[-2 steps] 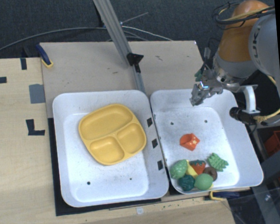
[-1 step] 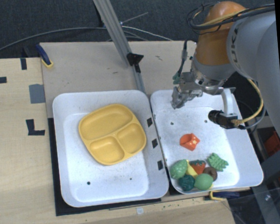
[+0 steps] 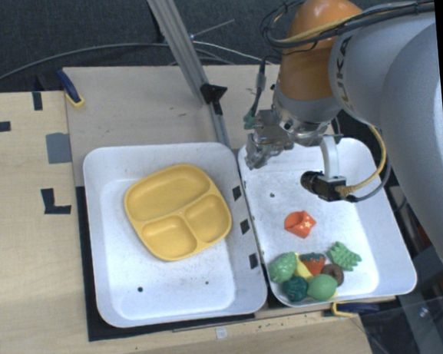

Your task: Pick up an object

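Presently, metal end effector (image 3: 256, 152) hung at right white bin's (image 3: 381, 197) far-left corner, finger state indeterminate; risk: rim strike, orange block (image 3: 299, 222) lay well apart.

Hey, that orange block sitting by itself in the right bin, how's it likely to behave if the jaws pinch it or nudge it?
The orange block looks small and faceted, so it would probably slide or tumble a face rather than roll. It seems rigid and light, likely a toy. It lies apart from the toy pile on the right bin floor, so a nudge probably disturbs nothing else.

place: robotics lab | evidence: taped bench (image 3: 26, 228), two white bins (image 3: 102, 221), loose cables (image 3: 12, 71)
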`<state>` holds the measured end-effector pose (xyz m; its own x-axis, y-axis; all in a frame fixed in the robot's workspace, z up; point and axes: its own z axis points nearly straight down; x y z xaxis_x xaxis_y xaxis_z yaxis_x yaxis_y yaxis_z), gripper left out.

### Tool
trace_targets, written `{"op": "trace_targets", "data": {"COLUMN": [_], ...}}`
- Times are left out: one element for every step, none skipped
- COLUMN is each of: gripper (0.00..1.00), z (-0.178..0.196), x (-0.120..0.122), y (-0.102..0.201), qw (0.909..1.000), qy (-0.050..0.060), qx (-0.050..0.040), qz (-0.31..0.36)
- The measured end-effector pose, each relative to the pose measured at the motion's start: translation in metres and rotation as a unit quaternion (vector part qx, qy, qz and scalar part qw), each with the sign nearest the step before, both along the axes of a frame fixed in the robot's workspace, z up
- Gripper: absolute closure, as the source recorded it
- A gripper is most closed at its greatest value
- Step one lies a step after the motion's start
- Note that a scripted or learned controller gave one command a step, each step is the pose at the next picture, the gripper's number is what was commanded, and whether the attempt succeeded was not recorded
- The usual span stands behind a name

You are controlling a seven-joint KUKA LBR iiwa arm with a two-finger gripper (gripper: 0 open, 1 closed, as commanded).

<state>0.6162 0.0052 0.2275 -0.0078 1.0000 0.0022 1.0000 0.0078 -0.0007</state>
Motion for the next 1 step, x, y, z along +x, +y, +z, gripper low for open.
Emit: {"op": "trace_targets", "data": {"gripper": [1.0], "z": [-0.0076], "x": [0.0004], "y": [0.0541], "qw": [1.0], "qy": [0.001], "qx": [-0.0005], "qz": [0.0]}}
